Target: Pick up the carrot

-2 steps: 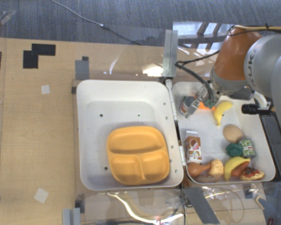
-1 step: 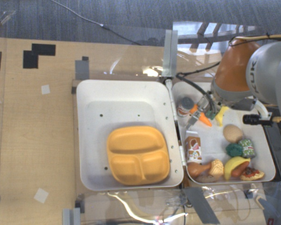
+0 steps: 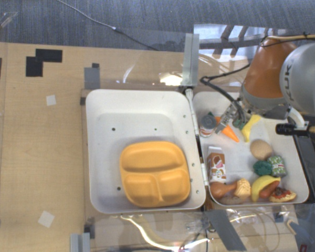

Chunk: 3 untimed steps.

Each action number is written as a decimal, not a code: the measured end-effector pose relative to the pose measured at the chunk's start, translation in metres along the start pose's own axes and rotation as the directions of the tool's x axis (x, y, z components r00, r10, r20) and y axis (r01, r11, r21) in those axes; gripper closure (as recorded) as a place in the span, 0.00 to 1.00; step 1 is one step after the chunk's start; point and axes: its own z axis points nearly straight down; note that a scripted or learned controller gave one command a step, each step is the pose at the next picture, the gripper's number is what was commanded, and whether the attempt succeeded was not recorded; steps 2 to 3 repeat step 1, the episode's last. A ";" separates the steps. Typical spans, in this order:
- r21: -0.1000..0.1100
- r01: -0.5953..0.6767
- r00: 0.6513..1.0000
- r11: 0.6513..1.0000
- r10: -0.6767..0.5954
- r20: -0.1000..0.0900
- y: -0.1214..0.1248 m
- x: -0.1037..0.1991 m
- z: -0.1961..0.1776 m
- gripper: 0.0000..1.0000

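Right bin point(image 3: 303, 180) is our landmark. Gripper point(image 3: 232, 115) hangs over its upper left; we cannot tell its state. Carrot point(image 3: 230, 133) lies just below, beside the can point(image 3: 207, 124). We judge it light, stiff, slick: grip mid-body, across the taper.

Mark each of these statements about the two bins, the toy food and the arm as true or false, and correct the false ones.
1. The yellow divided tray lies in the left bin. True.
2. The carrot lies in the left bin. False: it lies in the right bin, near its upper part.
3. The gripper is over the right bin, close above the carrot. True.
4. The banana sits on the yellow tray. False: it lies in the right bin near its lower edge.
5. The small can is left of the carrot. True.
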 end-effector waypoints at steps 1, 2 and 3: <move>-0.005 0.059 0.998 0.998 -0.059 -0.014 0.050 -0.005 -0.088 1.00; -0.005 0.059 0.998 0.998 -0.059 -0.014 0.050 -0.005 -0.088 1.00; -0.005 0.059 0.998 0.998 -0.059 -0.014 0.050 -0.005 -0.088 1.00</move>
